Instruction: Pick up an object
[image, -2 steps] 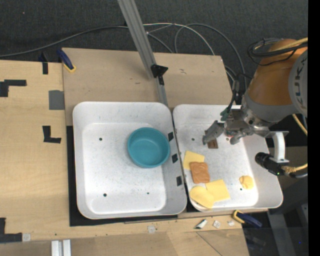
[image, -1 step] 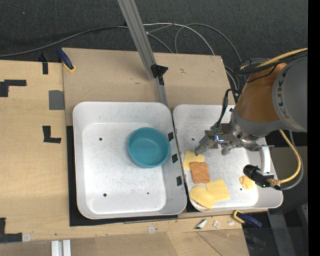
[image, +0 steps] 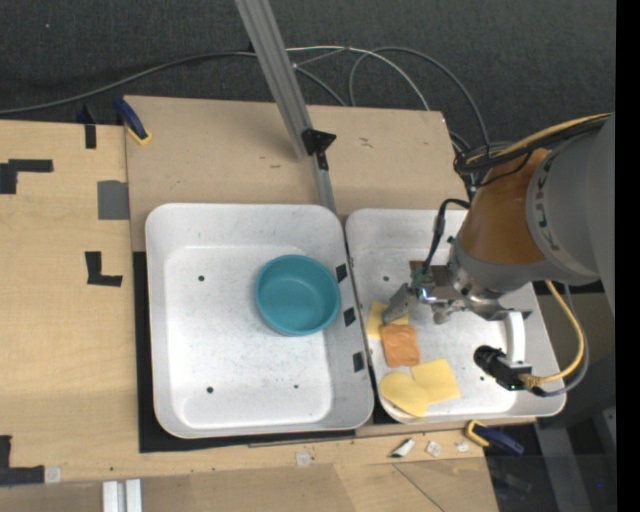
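Gripper (image: 415, 300) is hanging with fingers spread, gripping nothing, just above the orange block (image: 401, 346) lying in the right bin (image: 380, 235), so grasp and lift are still pending.

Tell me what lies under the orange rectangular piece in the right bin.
The orange rectangular piece rests partly on a pale yellow flat piece and on the right white bin's floor. Anything directly beneath its middle is covered and cannot be made out.
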